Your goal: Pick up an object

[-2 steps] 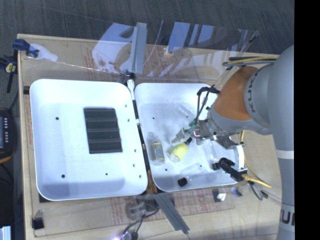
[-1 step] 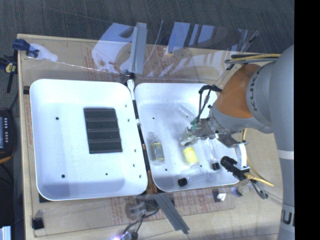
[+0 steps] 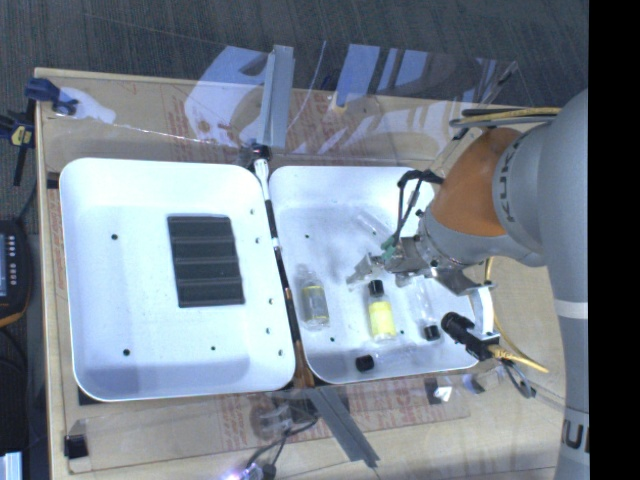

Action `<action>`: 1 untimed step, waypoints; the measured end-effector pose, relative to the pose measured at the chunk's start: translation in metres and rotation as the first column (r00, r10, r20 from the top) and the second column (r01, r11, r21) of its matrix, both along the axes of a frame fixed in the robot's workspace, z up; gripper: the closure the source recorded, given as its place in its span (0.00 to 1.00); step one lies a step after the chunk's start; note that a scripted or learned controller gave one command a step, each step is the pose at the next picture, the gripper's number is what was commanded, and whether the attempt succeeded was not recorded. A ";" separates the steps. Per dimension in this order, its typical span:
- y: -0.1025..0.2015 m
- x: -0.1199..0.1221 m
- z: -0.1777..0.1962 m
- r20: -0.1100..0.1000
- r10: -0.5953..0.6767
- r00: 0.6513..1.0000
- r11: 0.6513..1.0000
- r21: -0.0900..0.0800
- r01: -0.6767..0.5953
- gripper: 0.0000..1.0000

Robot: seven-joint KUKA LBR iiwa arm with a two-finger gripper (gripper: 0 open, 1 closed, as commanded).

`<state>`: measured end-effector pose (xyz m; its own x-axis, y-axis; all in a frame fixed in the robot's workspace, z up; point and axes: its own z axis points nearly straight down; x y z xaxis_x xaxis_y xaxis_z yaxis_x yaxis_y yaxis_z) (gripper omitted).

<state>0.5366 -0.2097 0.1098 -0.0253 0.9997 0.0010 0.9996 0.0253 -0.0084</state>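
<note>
Yellow bottle (image 3: 381, 318) with a black cap is your likeliest target. It lies in the right bin (image 3: 320, 198), just on the near-edge side of the gripper (image 3: 380, 265), with its cap end pointing up at the gripper and almost under it. You cannot tell from this view how wide the gripper stands (the wrist and cables crowd it), and nothing shows clasped in it. The gripper hangs low over the middle of the right bin, with the grey arm and its orange band coming in from the right.

To the gripper's left and a little nearer the front, you see a small clear bottle (image 3: 315, 303) lying close to the bin's left wall. Farther toward the front edge sits a small black block (image 3: 364, 363). Well away to the gripper's left, a black ridged slab (image 3: 205, 260) lies flat in the left bin (image 3: 100, 198).
</note>
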 end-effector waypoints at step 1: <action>0.000 -0.045 -0.019 0.003 0.022 1.000 1.000 0.001 -0.022 0.00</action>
